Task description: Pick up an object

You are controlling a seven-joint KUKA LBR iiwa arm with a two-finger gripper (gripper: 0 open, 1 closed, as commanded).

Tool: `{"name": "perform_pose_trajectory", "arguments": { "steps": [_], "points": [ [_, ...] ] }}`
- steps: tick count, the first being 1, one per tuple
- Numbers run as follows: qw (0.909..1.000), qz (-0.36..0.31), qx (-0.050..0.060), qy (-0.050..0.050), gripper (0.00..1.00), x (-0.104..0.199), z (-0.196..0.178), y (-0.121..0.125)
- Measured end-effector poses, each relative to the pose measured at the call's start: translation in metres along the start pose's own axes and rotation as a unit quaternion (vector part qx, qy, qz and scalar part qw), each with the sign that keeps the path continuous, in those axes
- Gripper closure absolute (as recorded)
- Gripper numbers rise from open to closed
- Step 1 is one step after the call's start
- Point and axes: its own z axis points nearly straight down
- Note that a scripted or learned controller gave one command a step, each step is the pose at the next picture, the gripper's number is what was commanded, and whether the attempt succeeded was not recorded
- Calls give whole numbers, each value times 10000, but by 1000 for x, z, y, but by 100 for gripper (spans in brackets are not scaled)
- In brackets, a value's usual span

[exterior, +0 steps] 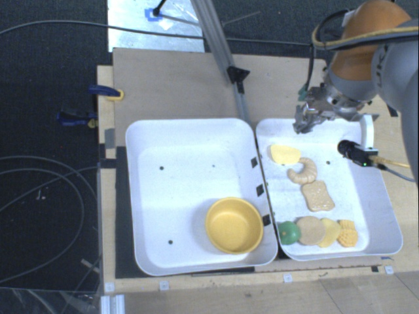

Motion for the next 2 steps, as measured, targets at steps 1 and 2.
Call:
{"name": "perform_pose_trajectory", "arguments": {
  "steps": [1, 2],
  "points": [
    [10000, -8, 3, 5, 100, 64, -10, 8],
    [10000, 1, -1, 0, 100, 122, -15, 19]
  ]
}}
